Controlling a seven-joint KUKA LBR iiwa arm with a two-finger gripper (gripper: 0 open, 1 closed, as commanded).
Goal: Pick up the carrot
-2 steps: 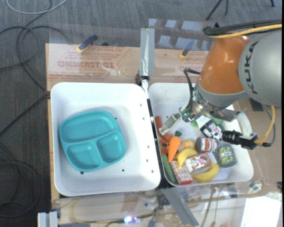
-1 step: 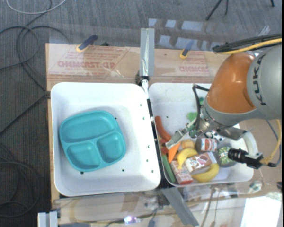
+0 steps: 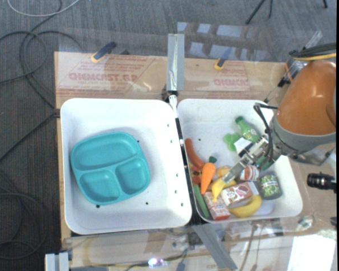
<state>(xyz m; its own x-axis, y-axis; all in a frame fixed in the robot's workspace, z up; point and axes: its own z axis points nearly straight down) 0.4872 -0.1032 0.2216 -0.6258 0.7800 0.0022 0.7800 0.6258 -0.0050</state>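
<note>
The carrot, orange with a green top, lies in the right bin near its left wall, among other toy foods. My gripper hangs over the middle of this bin, just right of the carrot, its tip close above a yellow item. The carrot is not between its fingers. The orange band of the arm fills the bin's right side.
A red sausage lies left of the carrot. A banana, a red snack box, a dark can and green pieces crowd the right bin. A teal divided plate sits in the left bin.
</note>
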